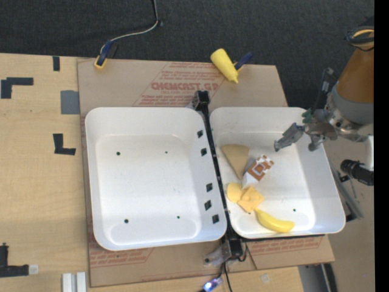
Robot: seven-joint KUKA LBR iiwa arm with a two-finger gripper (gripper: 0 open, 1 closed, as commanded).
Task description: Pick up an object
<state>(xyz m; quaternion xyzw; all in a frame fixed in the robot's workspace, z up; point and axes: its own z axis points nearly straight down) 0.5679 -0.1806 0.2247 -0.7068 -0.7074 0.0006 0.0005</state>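
Observation:
The right bin [304, 163] holds a tan wedge [236, 157], a small white and orange packet [258, 169], yellow pieces [244, 196] and a yellow banana [273, 222], all grouped in its left and front part. My gripper [290, 136] hangs over the bin's back right area, to the right of and above the packet, apart from every object. A dark finger [284, 140] points left and down. Nothing shows between the fingers.
The left bin [146, 175] lies beside the right one, joined by a black clip strip [206, 157]. A yellow bottle-like object [225, 64] rests on the cardboard behind the bins. The arm [355, 90] enters from the right.

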